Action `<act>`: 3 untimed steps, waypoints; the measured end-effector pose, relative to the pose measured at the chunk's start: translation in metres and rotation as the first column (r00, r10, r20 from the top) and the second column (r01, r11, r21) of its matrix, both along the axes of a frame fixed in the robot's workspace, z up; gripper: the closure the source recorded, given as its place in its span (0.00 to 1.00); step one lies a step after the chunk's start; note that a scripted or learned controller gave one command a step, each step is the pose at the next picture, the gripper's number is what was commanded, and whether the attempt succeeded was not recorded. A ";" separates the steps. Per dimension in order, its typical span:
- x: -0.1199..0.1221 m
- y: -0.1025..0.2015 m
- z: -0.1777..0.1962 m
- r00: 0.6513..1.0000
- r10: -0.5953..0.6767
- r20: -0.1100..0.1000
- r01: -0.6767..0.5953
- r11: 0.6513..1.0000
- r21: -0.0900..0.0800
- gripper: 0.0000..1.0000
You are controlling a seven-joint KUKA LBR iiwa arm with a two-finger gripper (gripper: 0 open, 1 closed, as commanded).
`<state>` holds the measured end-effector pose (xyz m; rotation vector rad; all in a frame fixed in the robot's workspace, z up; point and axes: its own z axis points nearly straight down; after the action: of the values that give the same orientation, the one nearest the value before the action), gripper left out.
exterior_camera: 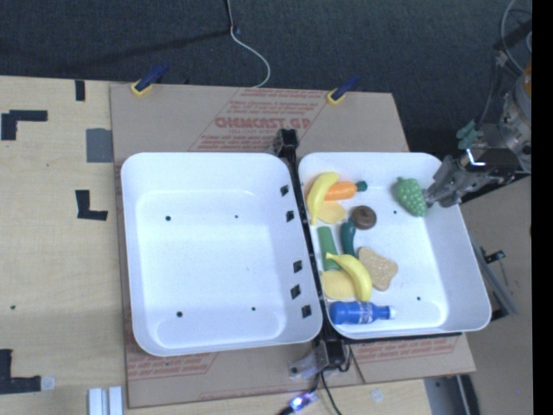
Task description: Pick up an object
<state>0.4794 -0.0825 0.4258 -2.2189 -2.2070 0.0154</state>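
Fingertips of the grey two-finger gripper (435, 194) touch the bumpy green plastic grape bunch (411, 196) at the 2 o'clock corner of the right white shallow bin (458, 258); whether they pinch it or stand spread I cannot tell. At 9 o'clock from the grapes lie a yellow plastic banana (319, 194) and an orange toy carrot (340, 191). A blue plastic bottle (358, 313) rests at 6 o'clock of that bin

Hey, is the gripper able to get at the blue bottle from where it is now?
Probably yes. The gripper is by the green grapes at the right bin's far side; bare floor lies between it and the bottle.
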 end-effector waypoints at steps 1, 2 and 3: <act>0.040 0.020 0.109 1.000 0.010 0.028 -0.010 1.000 -0.003 1.00; 0.058 0.035 -0.210 1.000 0.007 -0.004 -0.007 1.000 -0.001 1.00; 0.045 0.081 -0.211 1.000 0.010 0.010 -0.010 1.000 0.000 1.00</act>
<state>0.5241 -0.0014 0.2146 -2.2128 -2.2230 0.0037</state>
